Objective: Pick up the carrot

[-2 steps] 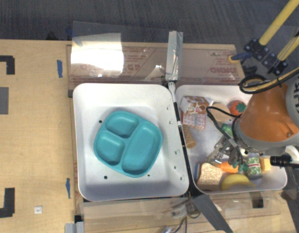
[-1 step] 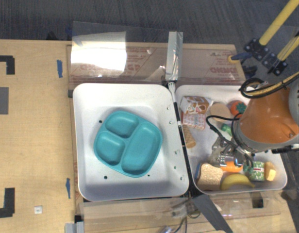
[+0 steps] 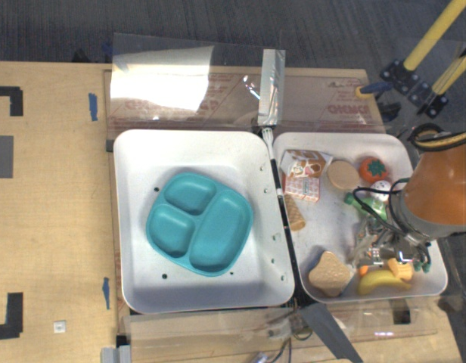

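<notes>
Two shallow white bins sit side by side on the wooden counter point(image 3: 44, 203). The left bin point(image 3: 135, 157) carries a teal divided plate point(image 3: 200, 222) at its centre. The right bin point(image 3: 422, 286) holds the clutter: a small snack carton point(image 3: 304, 175) at about eleven o'clock, a round tan biscuit point(image 3: 342, 175) and a red tomato-like toy point(image 3: 374, 169) toward one o'clock, a waffle-patterned strip point(image 3: 294, 213) at nine o'clock, a heart-shaped bread piece point(image 3: 330, 273) at seven o'clock and a yellow banana point(image 3: 383, 280) at five o'clock.

The grey arm with its orange band point(image 3: 439, 191) reaches over the right bin from three o'clock. Its hand point(image 3: 378, 249) is down among the toys near five o'clock, just above the banana; whether it is released or clenched I cannot tell, since wires and toy parts crowd it.

The carrot is hard to pin down. An orange bit point(image 3: 404, 267) with green leafy strands point(image 3: 371, 206) close by, just beside the hand, is my best guess. Nothing shows plainly between the hand's tips, so I judge the pick not yet done: a firm grasp and a lift are left.

The carton bears red print too small to read. The clear panel behind the bins carries red lettering, also unreadable.
</notes>
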Controlling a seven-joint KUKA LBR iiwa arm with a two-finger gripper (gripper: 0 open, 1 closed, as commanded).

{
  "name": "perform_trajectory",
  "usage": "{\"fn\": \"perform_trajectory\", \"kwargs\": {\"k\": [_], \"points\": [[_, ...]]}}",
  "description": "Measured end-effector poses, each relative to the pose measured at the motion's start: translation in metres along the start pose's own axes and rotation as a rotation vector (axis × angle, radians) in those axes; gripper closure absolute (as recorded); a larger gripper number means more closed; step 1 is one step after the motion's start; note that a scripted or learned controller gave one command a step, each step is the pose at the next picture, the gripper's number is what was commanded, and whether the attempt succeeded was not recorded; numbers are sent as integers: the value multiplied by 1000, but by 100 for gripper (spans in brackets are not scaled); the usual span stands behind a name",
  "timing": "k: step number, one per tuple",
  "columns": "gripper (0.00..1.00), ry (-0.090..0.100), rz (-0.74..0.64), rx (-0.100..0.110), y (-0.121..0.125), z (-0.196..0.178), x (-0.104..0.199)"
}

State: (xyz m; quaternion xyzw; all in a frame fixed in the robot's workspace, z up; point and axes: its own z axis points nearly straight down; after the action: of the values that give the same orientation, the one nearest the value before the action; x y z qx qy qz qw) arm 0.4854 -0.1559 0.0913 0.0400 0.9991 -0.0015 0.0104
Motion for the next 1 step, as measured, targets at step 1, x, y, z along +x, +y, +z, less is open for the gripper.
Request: {"fn": "perform_trajectory", "kwargs": {"k": [1], "points": [[100,10,-566,-7,45,-34,7]]}}
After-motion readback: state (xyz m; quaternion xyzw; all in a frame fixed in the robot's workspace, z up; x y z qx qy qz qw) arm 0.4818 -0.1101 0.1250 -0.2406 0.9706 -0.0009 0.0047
